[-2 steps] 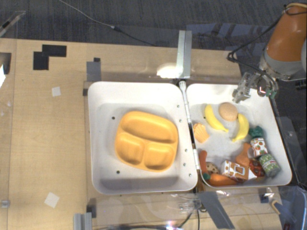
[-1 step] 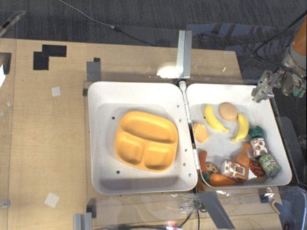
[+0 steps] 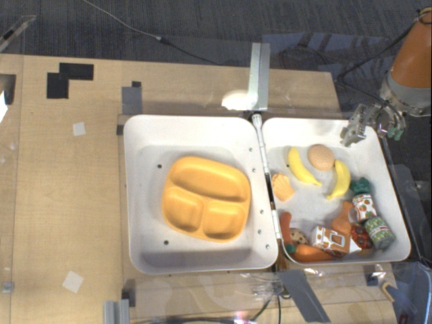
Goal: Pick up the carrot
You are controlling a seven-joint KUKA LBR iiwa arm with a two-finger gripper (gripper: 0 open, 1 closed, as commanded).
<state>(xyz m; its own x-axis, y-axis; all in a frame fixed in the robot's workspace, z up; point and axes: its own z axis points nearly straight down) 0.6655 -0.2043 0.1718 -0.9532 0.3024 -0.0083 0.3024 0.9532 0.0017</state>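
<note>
- Pincer (image 3: 370,123) up over far right corner of right bin (image 3: 398,201), fingers apart, holding nothing.
- Carrot (image 3: 312,252) down by near edge; better drop straight, dodge juice box (image 3: 331,239).

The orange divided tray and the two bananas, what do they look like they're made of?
Orange divided tray: probably moulded plastic, with a smooth satin surface and soft rounded compartments. Bananas: likely plastic toy food, uniformly yellow and slightly glossy, though the picture is too coarse to be certain.

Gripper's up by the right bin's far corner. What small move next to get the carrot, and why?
Probably carry the gripper toward the near edge of the right bin, over the carrot. It hangs at the far rim, while the carrot lies at the near wall beside a small carton.
</note>
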